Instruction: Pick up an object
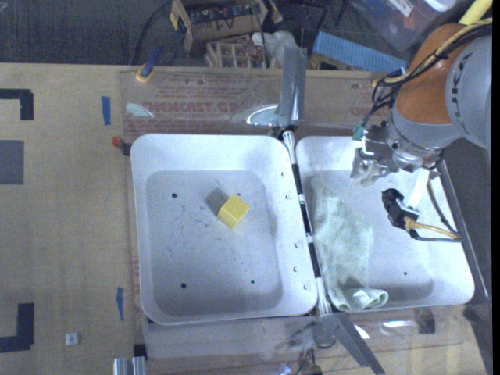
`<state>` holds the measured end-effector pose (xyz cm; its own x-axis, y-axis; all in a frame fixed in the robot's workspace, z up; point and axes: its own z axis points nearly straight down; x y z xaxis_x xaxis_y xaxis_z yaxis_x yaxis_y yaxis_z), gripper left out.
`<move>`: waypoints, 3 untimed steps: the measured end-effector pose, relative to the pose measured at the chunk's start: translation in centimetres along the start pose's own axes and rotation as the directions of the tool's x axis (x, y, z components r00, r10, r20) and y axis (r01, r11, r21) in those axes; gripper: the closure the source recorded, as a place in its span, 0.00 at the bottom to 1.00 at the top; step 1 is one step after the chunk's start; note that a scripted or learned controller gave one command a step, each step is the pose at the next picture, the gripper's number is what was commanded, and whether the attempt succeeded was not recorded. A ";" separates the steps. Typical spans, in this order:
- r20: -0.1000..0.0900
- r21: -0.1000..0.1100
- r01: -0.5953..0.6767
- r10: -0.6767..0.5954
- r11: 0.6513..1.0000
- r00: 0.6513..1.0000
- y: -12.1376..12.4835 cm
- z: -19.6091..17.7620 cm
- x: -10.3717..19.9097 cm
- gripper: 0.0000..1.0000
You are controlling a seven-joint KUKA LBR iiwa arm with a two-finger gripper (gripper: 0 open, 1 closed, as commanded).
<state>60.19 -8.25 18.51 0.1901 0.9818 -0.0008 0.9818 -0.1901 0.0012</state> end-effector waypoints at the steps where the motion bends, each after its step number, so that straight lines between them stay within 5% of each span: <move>1: -0.001 0.005 0.026 -0.026 1.000 1.000 -2.3 0.0 6.2 1.00; 2: 0.001 0.007 -0.270 0.270 0.963 0.963 -8.0 0.1 13.9 1.00; 3: 0.003 0.008 -0.456 0.456 0.890 0.890 -13.1 1.5 18.9 1.00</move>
<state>50.94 12.81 17.01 0.6167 0.7872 -0.0035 0.7872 -0.6167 -0.0064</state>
